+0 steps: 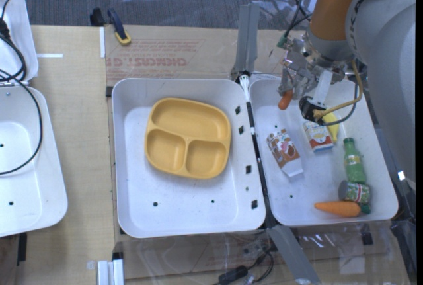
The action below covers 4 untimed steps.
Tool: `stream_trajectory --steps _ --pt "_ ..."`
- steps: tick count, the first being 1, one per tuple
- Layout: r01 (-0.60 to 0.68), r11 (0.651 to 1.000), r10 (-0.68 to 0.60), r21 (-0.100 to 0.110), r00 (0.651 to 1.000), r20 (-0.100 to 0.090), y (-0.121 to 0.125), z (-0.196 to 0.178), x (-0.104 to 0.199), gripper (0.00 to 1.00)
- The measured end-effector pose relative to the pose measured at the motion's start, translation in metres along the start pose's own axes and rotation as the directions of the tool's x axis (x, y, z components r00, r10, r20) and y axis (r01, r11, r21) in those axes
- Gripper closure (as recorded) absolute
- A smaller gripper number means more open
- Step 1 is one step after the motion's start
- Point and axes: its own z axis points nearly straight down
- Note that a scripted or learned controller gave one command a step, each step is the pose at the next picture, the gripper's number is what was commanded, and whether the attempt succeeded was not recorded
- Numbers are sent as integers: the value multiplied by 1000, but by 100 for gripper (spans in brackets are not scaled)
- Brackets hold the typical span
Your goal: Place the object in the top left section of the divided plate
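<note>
Up high, pinching a small orange thing (285, 101) between gripper (287, 93) fingers, hovering over the right bin (386, 211) (yellow divided plate (188, 138) sitting in left bin (132, 211)).

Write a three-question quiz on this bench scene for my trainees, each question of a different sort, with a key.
1. True or false: the yellow divided plate lies in the right bin.
2. Which lies nearest the camera view's bottom edge? A. carrot B. green bottle C. snack packet
3. Fill in: the gripper hangs over the ___ bin.

Key: 1 false, it lies in the left bin; 2 A; 3 right.
</note>
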Motion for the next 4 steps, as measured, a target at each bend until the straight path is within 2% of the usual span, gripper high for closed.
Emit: stream_trajectory --steps 1,2,3,4 --pt "36 999 -36 1 999 -1 -117 0 -2 100" --pt "122 992 -122 -1 992 -1 -136 -17 86 100" --pt "300 954 -300 2 954 0 -173 9 100 100" --pt "299 954 -299 1 954 0 -173 9 100 0"
